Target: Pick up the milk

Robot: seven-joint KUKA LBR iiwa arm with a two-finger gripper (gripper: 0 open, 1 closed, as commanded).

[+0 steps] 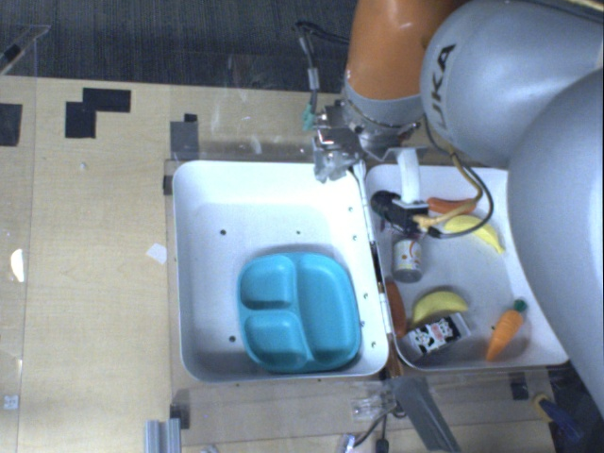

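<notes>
Arm (491, 92): we see it enter from the right, its grey body covering the upper right of the view, the orange band (392, 36) just above the wrist.
Hand (332, 159): we find it at the far rim where the two bins meet, pointing down at the divider.
Hand state: we cannot tell whether it is open or closed; nothing is seen held in it.
Milk (437, 333): a small black-and-white carton lying in the right bin (528, 352), well apart from the hand, toward the near edge and to the hand's right side as viewed.
Near the milk: a yellow-green fruit (440, 303) just beyond it, toward the hand; a carrot (506, 331) beside it, farther from the hand.
Between hand and milk: a small can (407, 258) and a banana (472, 229).
Left bin (203, 253): it holds a blue divided plate (299, 311), below the hand in the view, well apart.
Table (85, 281): pale wood, bearing both bins.
</notes>
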